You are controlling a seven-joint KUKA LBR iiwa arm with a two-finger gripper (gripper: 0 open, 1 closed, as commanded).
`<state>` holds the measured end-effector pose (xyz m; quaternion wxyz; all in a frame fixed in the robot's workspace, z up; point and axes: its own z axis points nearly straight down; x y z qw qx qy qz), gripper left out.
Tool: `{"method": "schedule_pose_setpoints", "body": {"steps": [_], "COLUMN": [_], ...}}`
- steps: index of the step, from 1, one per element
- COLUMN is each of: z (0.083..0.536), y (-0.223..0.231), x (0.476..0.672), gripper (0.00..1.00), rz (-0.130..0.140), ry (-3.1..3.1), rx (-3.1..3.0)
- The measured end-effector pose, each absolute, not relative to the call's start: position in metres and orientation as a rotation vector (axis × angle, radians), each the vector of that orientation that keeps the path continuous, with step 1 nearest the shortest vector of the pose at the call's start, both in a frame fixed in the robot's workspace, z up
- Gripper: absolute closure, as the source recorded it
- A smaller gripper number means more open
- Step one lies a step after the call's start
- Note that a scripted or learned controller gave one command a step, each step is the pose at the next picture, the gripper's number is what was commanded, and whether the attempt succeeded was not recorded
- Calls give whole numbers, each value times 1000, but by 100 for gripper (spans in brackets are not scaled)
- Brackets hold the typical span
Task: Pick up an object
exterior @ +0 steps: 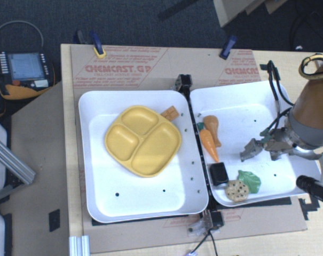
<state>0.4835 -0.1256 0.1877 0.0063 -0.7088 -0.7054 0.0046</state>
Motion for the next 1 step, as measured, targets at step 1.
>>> {"method": "schedule_pose_setpoints", "body": {"steps": [1], "z": [195], "y": [-125], "x": [487], "gripper": [0], "rz": [0], "ry": [-2221], "rx": [-2222]}}
